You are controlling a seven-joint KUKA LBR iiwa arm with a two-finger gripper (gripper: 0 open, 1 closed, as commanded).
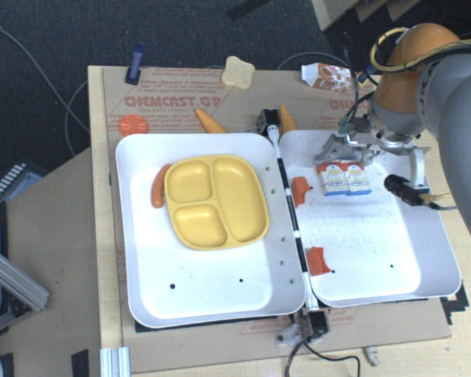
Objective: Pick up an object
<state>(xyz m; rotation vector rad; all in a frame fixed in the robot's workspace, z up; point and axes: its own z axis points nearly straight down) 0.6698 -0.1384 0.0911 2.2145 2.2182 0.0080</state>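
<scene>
My gripper (pixel 348 152) hangs low over the back left part of the right bin (pixel 392 242). It sits right at the far edge of a small white carton pack (pixel 346 181) with red and blue print, which lies flat on the bin floor. The view does not show whether it touches the pack. An orange-red block (pixel 300 191) lies at the bin's left wall, and a second one (pixel 317 261) lies further forward. In the left bin (pixel 141 258), a yellow divided plate (pixel 216 201) has an orange sausage (pixel 158 187) beside its left edge.
The grey arm with its orange band (pixel 412 61) reaches in from the upper right. Behind the bins on the cardboard lie a bread slice (pixel 238 71), a blue clip (pixel 134 64), an orange disc (pixel 131 124), a carrot (pixel 209 121) and a small carton (pixel 327 75).
</scene>
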